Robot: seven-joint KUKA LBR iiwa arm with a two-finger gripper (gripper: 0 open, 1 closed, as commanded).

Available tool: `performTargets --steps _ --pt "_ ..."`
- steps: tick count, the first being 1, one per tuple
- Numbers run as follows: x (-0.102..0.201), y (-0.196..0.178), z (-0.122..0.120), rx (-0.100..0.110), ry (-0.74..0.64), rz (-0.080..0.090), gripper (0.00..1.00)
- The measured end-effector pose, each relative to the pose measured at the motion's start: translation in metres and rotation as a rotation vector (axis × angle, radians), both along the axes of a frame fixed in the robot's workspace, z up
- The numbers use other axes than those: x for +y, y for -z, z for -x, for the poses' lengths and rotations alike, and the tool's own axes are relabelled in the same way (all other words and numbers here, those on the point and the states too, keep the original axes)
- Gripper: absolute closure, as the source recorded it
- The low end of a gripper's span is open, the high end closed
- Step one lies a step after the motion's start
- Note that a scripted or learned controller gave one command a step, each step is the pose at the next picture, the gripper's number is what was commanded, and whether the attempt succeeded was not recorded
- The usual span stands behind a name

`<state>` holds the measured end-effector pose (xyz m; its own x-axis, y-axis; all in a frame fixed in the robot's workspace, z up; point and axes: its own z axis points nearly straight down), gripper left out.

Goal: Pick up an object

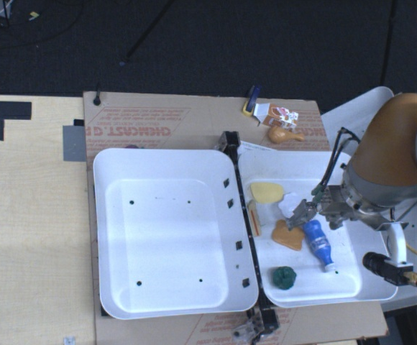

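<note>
My gripper (pixel 300 218) hung low in the right bin (pixel 338 287), just above the orange wedge (pixel 289 237). The blue bottle (pixel 318 244) lay just right of it, its long axis running down-right. I judged the wedge nearest. The fingertips blurred into clutter, so I couldn't tell their state.

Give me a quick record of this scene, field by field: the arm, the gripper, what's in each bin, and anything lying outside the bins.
arm: enters from the right, over the right bin
gripper: low in the right bin, between orange piece and blue bottle
right bin: yellow piece, orange piece, blue bottle, green ball
left bin: bare white floor
outside: orange toy on cardboard behind the bins
</note>
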<state>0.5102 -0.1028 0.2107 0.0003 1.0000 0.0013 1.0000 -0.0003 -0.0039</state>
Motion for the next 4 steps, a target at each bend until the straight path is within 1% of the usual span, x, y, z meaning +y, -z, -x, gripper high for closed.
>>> performTargets --steps 1,2,3,4 --pt "-0.039 0.1 -0.01 -0.012 0.003 0.008 0.0" --pt "0.009 0.122 -0.073 -0.007 -0.004 0.007 0.0" --pt "-0.023 0.125 -0.105 0.004 0.003 0.001 0.0" --pt "-0.04 0.124 -0.058 0.002 0.002 0.0 0.0"
